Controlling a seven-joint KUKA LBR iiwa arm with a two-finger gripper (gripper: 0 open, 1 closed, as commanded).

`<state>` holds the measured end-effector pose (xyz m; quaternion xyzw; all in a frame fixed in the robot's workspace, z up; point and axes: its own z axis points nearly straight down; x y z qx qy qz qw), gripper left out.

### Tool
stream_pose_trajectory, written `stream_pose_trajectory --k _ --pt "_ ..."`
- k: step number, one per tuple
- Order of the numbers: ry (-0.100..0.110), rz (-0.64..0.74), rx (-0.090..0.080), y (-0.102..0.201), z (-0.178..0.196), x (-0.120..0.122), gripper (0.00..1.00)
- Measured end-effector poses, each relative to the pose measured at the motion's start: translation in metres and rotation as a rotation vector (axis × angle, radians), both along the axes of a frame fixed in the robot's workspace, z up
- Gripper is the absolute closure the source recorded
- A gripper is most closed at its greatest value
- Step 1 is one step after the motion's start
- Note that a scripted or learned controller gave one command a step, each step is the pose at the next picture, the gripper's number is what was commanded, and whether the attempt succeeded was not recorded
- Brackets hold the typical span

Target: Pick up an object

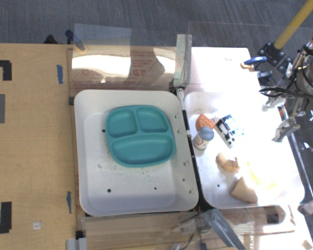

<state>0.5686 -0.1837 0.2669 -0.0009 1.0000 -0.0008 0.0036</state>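
Observation:
The right bin (215, 190) holds several small objects. An orange item (204, 122) lies near its left wall, touching a small pale jar with a grey-blue top (203, 136). Just right of them lies a black and white item (227, 129). Nearer the front are a tan curved piece (228, 163) and a tan wedge (243, 190). A faint yellow shape (259, 177) sits in the glare beside them. My gripper (286, 122) hangs over the bin's right edge, well right of all the objects, with nothing seen in it.
A teal divided plate (140, 135) lies in the left bin (94, 184). A cardboard panel (26, 134) covers the bench to the left. Clear plastic walls (181, 66) stand behind the bins. Cables and the arm's wrist (281, 72) crowd the upper right.

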Motion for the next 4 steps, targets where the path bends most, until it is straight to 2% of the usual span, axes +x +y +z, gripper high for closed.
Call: stream_pose_trajectory --k 1,2,3,4 --pt "0.011 -0.371 0.004 0.006 -0.137 0.040 0.00" --pt "0.000 -0.879 0.007 0.047 -0.179 0.044 0.00" --pt "-0.014 -0.876 0.007 0.046 -0.164 0.047 1.00" --pt "-0.005 -1.231 0.012 0.102 -0.078 0.079 1.00"
